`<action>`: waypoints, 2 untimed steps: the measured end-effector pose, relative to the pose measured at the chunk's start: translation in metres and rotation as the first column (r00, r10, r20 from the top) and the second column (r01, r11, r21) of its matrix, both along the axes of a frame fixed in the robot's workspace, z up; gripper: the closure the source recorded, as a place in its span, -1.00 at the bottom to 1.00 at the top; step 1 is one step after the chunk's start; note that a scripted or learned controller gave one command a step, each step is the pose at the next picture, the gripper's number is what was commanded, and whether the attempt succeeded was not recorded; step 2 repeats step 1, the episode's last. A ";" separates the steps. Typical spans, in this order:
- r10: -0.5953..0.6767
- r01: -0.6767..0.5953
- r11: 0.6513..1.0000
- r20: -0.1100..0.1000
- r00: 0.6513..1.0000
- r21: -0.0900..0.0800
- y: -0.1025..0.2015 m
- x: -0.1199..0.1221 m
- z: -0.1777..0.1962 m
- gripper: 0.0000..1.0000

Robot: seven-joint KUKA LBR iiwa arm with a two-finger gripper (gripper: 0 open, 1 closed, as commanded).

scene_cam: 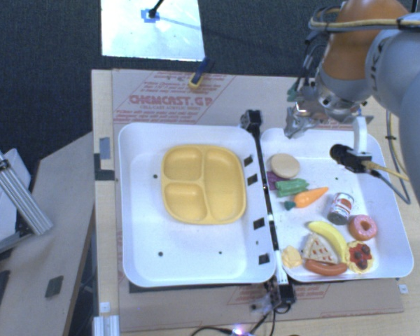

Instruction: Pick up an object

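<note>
Arm: grey with an orange band, reaching in from the right, wrist above the far end of the right bin (395, 208).
Claw (296, 128): hangs over the far left corner of the right bin, above the toys; nothing sits between its tips. How far it is open I cannot tell from this angle.
Right bin: holds all the toy food, grouped in the near and middle part.
Round tan bun (285, 164): nearest to the claw, just below it in the view.
Green pepper (291, 186): just beside the bun, toward the near side.
Carrot (310, 197): lies next to the green pepper.
Can (341, 206): red and white, right of the carrot.
Donut (364, 227): pink, just beside the can.
Banana (329, 234): yellow, lies in front of the can.
Sandwich wedge (318, 247): touching the banana.
Hot dog (325, 267): along the near rim.
Left bin (140, 257): holds a yellow divided plate (201, 183) lying flat in the middle.
Worktop (168, 96): covered with printed cardboard under both bins.
</note>
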State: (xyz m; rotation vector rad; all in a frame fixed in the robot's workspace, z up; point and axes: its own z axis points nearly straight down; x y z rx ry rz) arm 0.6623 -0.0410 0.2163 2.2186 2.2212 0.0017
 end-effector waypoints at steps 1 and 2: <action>0.004 -0.004 1.000 0.001 1.000 0.000 0.001 0.005 0.005 1.00; 0.004 -0.004 1.000 0.001 1.000 0.000 0.001 0.005 0.005 1.00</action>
